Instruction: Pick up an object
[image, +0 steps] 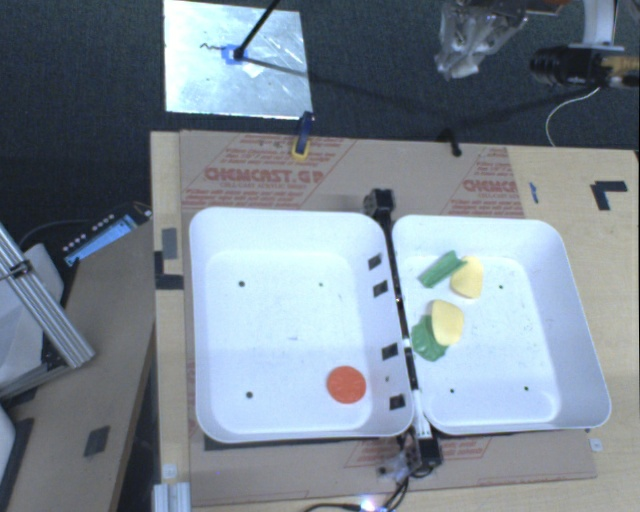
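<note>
Two white bins side by side on a cardboard sheet (420, 170) printed with red lettering; left bin (215, 250) and right bin (560, 290) meet along a black hinged strip (397, 310) down the middle. Left bin holds one orange disc (347, 385), lying flat near its front edge, toward the right corner, apart from the walls. Right bin holds four pieces clustered in its left half: a green strip (437, 268) lying at a slant near the back, its upper end touching a yellow lump (467, 278) just to its right; nearer the front, a second yellow lump (447, 322) overlapping a green piece (427, 342) that sits close to the dividing wall. Gripper (468, 45) at the top of the frame, well above and behind the right bin, over the dark floor, blurred and pale; cannot tell how far apart it stands, nor see anything in it. A sliver of the orange band (545, 5) shows at the top edge beside it. Behind the bench, a shiny metal plate (200, 70) on the floor; a yellow and blue clip (301, 140) at the back edge of the cardboard; a white cable (560, 110) looping at the upper right.
</note>
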